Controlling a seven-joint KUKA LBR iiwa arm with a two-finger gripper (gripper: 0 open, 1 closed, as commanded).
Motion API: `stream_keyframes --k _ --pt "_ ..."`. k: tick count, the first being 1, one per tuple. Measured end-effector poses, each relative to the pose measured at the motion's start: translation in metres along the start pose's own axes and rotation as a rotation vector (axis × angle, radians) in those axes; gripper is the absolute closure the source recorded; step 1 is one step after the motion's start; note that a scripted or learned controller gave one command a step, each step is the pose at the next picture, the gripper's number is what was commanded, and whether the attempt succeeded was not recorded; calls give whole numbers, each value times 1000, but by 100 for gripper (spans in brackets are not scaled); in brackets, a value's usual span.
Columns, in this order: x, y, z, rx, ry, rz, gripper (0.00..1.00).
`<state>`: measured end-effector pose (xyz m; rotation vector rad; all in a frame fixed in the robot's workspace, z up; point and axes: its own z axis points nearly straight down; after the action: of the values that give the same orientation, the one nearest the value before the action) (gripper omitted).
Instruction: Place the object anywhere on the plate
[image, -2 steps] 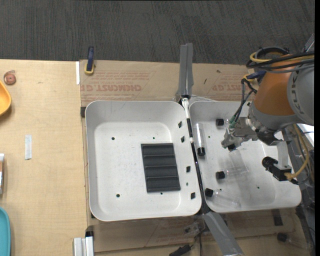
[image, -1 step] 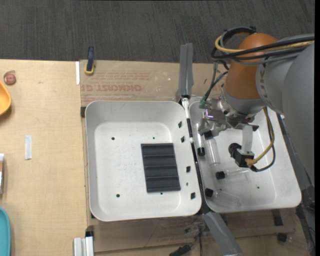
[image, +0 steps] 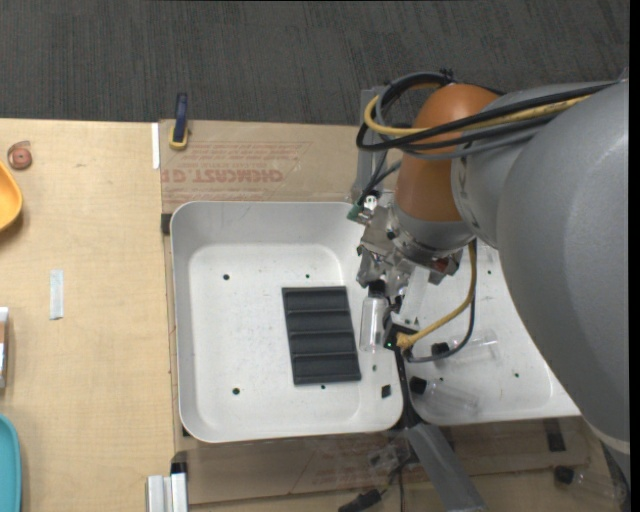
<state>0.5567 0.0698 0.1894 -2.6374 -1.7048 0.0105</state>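
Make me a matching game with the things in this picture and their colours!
Things:
1. ridged slab in the left bin
2. band above the robot's wrist
3. left bin
4. clamp at the cardboard's edge

Colours:
A. white
B. blue and yellow
C. black
D. orange

Pairs: 1-C, 2-D, 3-A, 4-B
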Motion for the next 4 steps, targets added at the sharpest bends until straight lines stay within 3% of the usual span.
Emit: stream_keyframes --k 1,2,3,4 --pt "36 -50 4 -1 1 -365 100" --pt "64 -68 -104 -4 0 -405 100" --pt "94 -62 -146 -4 -1 -690 100" --pt "121 -72 -122 -4 -1 -954 100"
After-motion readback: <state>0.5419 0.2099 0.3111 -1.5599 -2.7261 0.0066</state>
